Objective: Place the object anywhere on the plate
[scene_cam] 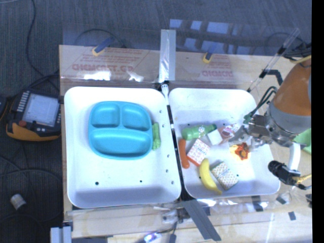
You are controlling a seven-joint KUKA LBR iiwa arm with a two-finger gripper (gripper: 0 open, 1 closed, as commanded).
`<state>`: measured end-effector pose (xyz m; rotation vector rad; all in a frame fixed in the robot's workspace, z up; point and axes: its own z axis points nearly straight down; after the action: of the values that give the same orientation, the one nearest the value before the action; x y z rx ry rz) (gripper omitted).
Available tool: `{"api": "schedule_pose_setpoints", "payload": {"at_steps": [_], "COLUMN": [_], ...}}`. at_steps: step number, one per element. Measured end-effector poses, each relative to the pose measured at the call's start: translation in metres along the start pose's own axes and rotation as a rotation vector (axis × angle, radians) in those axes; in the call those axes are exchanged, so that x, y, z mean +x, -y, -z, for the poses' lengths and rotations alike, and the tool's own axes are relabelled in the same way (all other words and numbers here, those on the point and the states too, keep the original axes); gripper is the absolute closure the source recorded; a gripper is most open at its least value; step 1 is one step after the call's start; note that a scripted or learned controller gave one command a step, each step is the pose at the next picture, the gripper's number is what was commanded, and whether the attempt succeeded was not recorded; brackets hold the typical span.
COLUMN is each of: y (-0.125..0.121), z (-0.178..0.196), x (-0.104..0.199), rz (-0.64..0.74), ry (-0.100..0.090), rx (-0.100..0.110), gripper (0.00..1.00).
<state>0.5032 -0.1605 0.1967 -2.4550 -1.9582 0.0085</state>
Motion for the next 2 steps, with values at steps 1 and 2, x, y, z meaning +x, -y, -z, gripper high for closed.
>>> {"api": "schedule_pose_setpoints", "payload": {"at_steps": [1, 2], "y": [-0.035, -0.018], "z": [-0.024, -0.014], "x": [-0.007, 0.080], "rz": [-0.041, 0.161], "ry": [-0.002, -0.002], "rx": [0.000, -0.001], "gripper": [1.00, 1.00]}}
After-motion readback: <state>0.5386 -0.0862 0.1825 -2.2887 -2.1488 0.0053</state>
